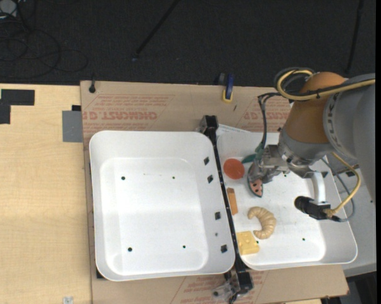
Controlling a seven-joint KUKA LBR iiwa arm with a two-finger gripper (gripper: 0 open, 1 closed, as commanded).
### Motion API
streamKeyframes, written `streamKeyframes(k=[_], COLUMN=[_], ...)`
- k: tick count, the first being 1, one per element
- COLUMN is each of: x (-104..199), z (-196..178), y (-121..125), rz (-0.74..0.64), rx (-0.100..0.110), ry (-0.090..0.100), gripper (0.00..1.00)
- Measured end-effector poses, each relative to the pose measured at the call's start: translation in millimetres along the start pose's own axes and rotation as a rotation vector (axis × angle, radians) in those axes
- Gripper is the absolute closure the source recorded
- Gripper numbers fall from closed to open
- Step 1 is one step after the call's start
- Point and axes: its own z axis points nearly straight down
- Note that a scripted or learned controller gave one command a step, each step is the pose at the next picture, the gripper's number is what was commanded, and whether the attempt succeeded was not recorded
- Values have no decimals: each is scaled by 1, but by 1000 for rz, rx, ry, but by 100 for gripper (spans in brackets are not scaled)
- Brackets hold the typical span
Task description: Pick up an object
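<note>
My gripper reaches down into the right bin from the right. Its tip sits right over a small watermelon-slice toy with a red face and dark rim. An orange-red round toy lies just left of the gripper. A tan croissant lies below it, toward the bin's front. A yellow cheese block and a small orange piece rest along the bin's left wall. The arm's grey body and orange band cover the bin's upper right.
The left bin stands beside the right one, split from it by a black divider bar. A black cable plug hangs off the arm over the right bin. A blue clamp sits on the cardboard at the back.
</note>
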Motion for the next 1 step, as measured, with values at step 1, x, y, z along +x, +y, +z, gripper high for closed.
streamKeyframes(k=[1], x=[100], z=[-77], y=[-22], rz=[-9], rx=[-5], ry=[1], gripper=[100])
